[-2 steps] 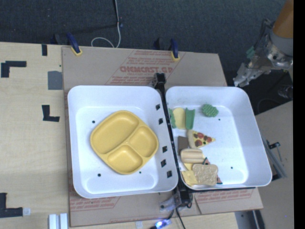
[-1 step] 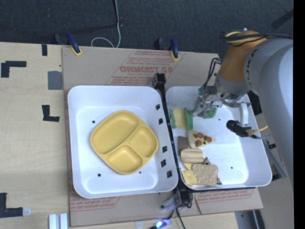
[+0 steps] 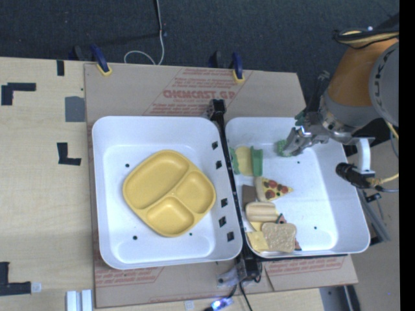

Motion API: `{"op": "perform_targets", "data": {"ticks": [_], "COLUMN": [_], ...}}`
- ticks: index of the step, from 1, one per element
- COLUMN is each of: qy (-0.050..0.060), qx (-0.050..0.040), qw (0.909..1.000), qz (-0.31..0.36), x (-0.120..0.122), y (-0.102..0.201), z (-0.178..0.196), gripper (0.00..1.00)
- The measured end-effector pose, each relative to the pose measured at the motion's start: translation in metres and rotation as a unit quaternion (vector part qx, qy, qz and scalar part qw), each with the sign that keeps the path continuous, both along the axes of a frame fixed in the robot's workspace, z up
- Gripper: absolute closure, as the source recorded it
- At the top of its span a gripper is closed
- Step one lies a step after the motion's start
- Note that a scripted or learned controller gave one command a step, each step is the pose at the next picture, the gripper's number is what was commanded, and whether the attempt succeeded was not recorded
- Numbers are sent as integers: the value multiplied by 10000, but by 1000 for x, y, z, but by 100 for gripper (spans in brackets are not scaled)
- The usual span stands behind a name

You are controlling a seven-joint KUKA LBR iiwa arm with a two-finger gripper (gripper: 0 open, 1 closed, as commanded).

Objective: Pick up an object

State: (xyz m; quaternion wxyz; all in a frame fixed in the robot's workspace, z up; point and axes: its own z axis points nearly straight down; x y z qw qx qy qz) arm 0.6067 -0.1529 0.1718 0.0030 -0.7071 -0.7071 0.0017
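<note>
Camera view puts the gripper [image 3: 290, 145] right of centre, jaws seemingly pinching a small green piece [image 3: 284, 149] in the right bin [image 3: 337, 193]; likely light, stiff plastic, best gripped across its middle.

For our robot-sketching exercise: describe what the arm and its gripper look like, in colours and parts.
The arm is bulky and rounded, grey with a broad orange band above the wrist. At its tip sits a small metallic gripper of silver-grey parts. A black fitting with thin cables juts beside the wrist.
</note>
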Motion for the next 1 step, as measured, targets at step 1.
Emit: {"op": "perform_targets", "data": {"ticks": [1], "qy": [-50], "qx": [-7], "qw": [10000], "qz": [31], "x": [10], "y": [103], "z": [92], "gripper": [100]}}
